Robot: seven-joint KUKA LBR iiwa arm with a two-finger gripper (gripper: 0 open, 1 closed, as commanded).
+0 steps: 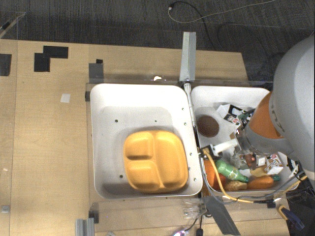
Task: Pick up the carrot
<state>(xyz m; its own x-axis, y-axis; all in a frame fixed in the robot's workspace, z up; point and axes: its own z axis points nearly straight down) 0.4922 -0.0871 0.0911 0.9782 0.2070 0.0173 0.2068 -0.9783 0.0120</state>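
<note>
Glossy plastic yellow tray [155, 160], smooth white bins [103, 132].

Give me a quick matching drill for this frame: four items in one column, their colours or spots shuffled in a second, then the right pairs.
Items:
1. divided tray
2. carrot
3. bottle
4. round object

Descriptions:
A. green, lying in the right bin's clutter
B. yellow, in the left bin
C. brown, near the right bin's left wall
D. orange, near the right bin's front edge

Pairs: 1-B, 2-D, 3-A, 4-C
</note>
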